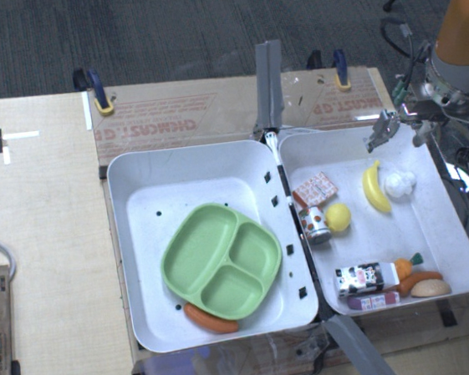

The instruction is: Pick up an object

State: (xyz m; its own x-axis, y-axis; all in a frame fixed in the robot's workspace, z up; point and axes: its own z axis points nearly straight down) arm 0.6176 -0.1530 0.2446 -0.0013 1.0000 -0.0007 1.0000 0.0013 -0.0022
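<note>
My gripper (398,133) hangs over the back right corner of the right bin (441,226), open, with nothing between its fingers. Just in front of it lie a yellow banana (375,189) and a white crumpled ball (400,182). Further left are a yellow lemon (337,217), a small can (315,224) and a red-and-white packet (315,189). Along the front wall lie a black-and-white carton (367,277), a purple bar (373,299), a carrot (418,275) and a tan bread roll (432,288).
The left bin (135,202) holds a green divided plate (221,261) with an orange sausage (211,318) tucked under its front edge. A grey divider post (269,86) rises between the bins at the back. Cables and a tripod leg stand at the far right.
</note>
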